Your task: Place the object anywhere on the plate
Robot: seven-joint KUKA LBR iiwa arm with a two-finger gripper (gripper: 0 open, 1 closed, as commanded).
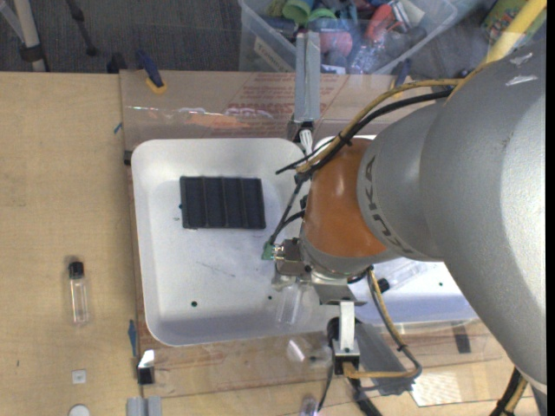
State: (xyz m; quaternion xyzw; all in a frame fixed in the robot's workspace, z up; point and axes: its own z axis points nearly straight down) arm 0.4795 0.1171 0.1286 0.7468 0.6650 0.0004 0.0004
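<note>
Gripper sits low-centre of frame, at the lower right corner of the left bin, just beside the wall dividing the two bins. It looks pale and blurred against the white floor; can't tell how it's set or whether anything is in it. Green tab and wiring visible just above it on the wrist.

Arm fills the right half of frame, grey body, with the orange band directly above the wrist. Black and yellow cables loop off the wrist toward upper centre and down past the bottom edge.

Black ribbed rectangular plate lies flat in the upper middle of the left bin, well apart from the gripper, nothing on it. Can't identify the task object anywhere in either bin. A small dark speck sits on the bin floor near the lower left.

Right bin is mostly covered by the arm, a strip of it visible lower right.

Outside the bins: small clear vial with a dark cap on the wooden bench at left; clear tub of mixed coloured items at top centre.
</note>
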